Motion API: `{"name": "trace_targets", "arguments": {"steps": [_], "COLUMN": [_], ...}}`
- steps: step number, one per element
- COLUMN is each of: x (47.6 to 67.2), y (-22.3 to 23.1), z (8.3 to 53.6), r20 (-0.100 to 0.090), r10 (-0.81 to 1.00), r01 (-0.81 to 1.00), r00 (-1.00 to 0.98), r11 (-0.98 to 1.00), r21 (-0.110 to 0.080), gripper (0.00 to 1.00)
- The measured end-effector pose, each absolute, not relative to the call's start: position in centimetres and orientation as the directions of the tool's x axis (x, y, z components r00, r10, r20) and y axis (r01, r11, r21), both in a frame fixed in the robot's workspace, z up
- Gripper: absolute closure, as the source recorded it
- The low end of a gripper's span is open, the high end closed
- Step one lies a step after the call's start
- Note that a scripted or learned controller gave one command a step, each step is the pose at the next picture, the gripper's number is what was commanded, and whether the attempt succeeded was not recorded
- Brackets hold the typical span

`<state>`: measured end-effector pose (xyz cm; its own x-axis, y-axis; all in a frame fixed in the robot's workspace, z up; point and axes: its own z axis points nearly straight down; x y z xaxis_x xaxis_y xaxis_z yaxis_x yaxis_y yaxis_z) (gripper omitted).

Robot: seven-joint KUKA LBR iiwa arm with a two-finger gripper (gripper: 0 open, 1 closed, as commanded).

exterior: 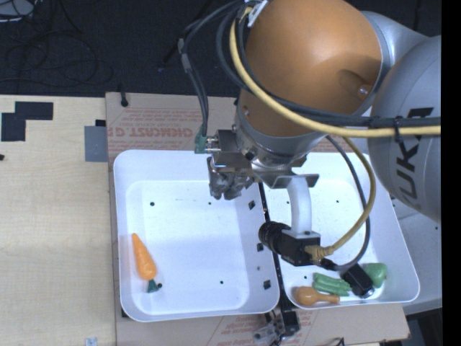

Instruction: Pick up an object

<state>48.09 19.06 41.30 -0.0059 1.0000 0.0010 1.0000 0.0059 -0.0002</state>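
Orange carrot point(143, 257), one, lies down-left of the claw point(227, 187) in the left bin point(124, 193). Right bin point(403, 265), down-right, holds three items: green pod point(330, 284), green piece point(374, 271), tan pear shape point(314, 296). Claw's opening: cannot tell.

Toy carrot point(143, 257) in left bin point(187, 193)

Grey arm point(410, 121) with orange dome, looping yellow and black cables.
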Motion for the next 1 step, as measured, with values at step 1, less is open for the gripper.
{"name": "trace_targets", "arguments": {"steps": [1], "x": [47.60], "y": [20.78], "z": [53.87], "r20": [0.005], "r10": [1.000], "r01": [1.000], "r00": [-0.004], "r11": [0.004], "r21": [0.010], "gripper": [1.00]}}
